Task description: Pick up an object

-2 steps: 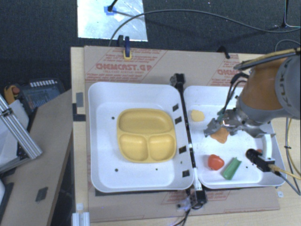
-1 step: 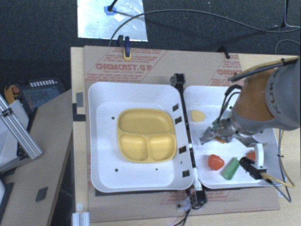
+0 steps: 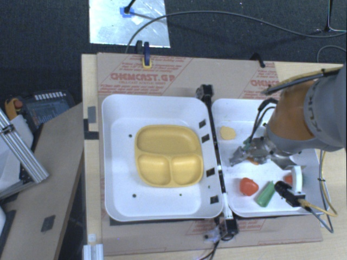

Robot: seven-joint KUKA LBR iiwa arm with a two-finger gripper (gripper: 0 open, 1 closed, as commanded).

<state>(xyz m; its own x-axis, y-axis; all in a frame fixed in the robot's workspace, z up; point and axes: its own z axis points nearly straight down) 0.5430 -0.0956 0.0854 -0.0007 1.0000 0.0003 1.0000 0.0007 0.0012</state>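
The gripper (image 3: pixel 240 156) hangs low over the middle of the right shallow white bin (image 3: pixel 238 108), at the centre right of the frame, carried by the grey arm with the orange band (image 3: pixel 295 118) that comes in from the right edge. I cannot tell whether its jaws stand apart or together; they are small and blurred against the bin floor, and nothing can be seen held between them. 3 loose candidates lie in this bin: a pale yellow flat disc (image 3: pixel 228 132) up and to the left of the gripper, a red rounded object (image 3: pixel 249 186) below it, and a green stubby cylinder (image 3: pixel 265 194) just beside the red one on its right. A small orange patch (image 3: pixel 254 159) shows right against the gripper's lower side, but what it is cannot be made out. The left shallow white bin (image 3: pixel 116 145) holds only a yellow 3-compartment plastic tray (image 3: pixel 167 155). The likely risk is a close on bare floor, since the gripper sits between the disc and the red piece and over neither. The disc looks too thin to catch. The red and green pieces lie so near each other that a descent there could nudge one aside or roll it away.
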